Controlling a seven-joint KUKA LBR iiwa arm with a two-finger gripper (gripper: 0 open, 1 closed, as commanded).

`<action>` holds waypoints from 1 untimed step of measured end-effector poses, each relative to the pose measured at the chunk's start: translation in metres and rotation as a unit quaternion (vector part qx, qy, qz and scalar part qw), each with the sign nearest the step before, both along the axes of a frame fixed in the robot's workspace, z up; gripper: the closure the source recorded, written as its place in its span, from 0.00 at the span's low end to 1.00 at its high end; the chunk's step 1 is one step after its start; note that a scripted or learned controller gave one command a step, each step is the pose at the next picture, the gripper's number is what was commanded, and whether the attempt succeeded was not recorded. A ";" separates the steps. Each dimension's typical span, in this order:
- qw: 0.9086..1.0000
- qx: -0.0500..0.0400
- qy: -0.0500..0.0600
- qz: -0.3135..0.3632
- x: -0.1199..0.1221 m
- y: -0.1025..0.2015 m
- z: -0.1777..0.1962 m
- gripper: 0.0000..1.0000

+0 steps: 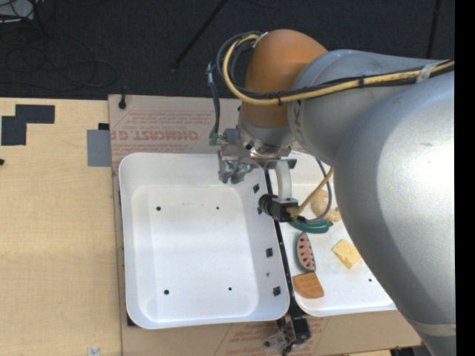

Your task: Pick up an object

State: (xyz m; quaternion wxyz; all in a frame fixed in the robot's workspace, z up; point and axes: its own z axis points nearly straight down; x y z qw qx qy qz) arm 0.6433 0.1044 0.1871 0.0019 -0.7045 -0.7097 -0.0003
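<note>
My gripper (pixel 234 169) hangs over the back right corner of the left bin (pixel 141 199), below the orange band of the arm. Nothing shows beneath it or in its grasp. The objects lie in the right bin (pixel 371 295): a watermelon slice (pixel 304 251), a yellow cheese wedge (pixel 345 254), an orange-brown bread piece (pixel 308 285), a green curved piece (pixel 316 227) and a tan piece (pixel 320 196). They sit right of and nearer the front than the gripper. The arm hides much of the right bin.
The two bins meet at a dark clamp strip (pixel 280 258) with a black fitting (pixel 271 206) on it. Brown cardboard (pixel 159 128) lies under the bins. The wooden bench (pixel 52 228) stretches to the left.
</note>
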 end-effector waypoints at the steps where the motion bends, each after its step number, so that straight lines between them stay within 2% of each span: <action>1: 1.000 -0.001 -0.001 -0.003 0.001 -0.004 0.027 1.00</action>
